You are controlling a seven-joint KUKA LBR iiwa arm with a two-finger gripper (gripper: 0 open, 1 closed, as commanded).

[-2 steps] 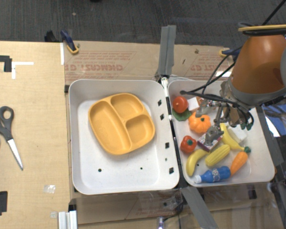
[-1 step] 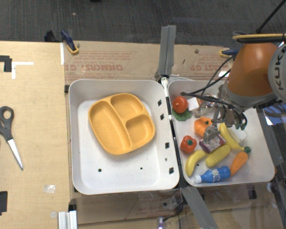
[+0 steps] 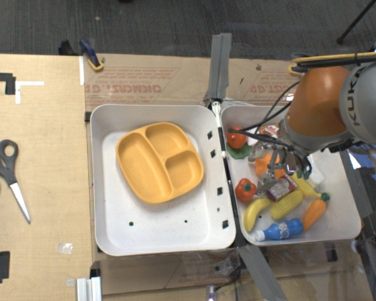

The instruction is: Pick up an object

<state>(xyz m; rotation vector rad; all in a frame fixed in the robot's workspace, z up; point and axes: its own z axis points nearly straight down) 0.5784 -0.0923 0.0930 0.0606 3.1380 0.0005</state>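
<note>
1. Presumably mid-pick: gripper [image 3: 287,171] hangs low in the right bin [image 3: 344,224], over a small dark block [image 3: 280,189]; whether its fingers are released or clenched, cannot tell.
2. Toy corn [image 3: 287,204], banana [image 3: 255,211], carrot [image 3: 314,212], blue bottle [image 3: 282,230] crowd beside that block.
3. Left bin [image 3: 106,187] carries a yellow divided plate [image 3: 160,162]; scissors [image 3: 11,174] lie on the worktop [image 3: 37,231] far left of it.

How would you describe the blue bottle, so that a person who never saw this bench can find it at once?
Look at the right white bin, the one under the grey and orange arm. Go to its front edge, below the banana and the corn. There lies the blue bottle on its side, the only blue thing among red, yellow and orange toy food.
</note>
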